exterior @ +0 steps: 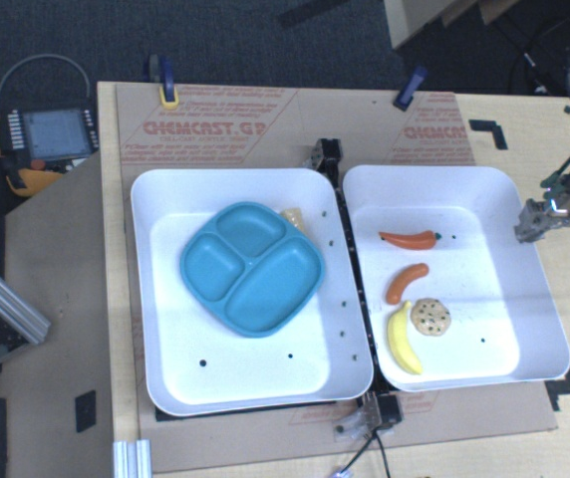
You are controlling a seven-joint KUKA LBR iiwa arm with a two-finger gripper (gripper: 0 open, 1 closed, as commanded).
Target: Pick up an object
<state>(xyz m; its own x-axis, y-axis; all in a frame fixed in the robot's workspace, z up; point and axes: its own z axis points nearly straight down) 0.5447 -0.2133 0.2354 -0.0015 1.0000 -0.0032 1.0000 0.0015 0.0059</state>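
Observation:
The right bin (484,192) holds a red chili pepper (409,238), an orange-red sausage (406,282), a yellow banana (403,340) and a round cookie (430,317) that touches the banana. My gripper (542,215) hangs at the right rim of this bin, well to the right of the food and apart from it. Nothing shows between its fingers.
In the left bin (165,267) lies a blue divided plate (253,267), with a small pale item (293,218) tucked at its upper right edge. Blue clamps (410,87) hold the brown board behind the bins. A pendant with a screen (54,132) rests at far left.

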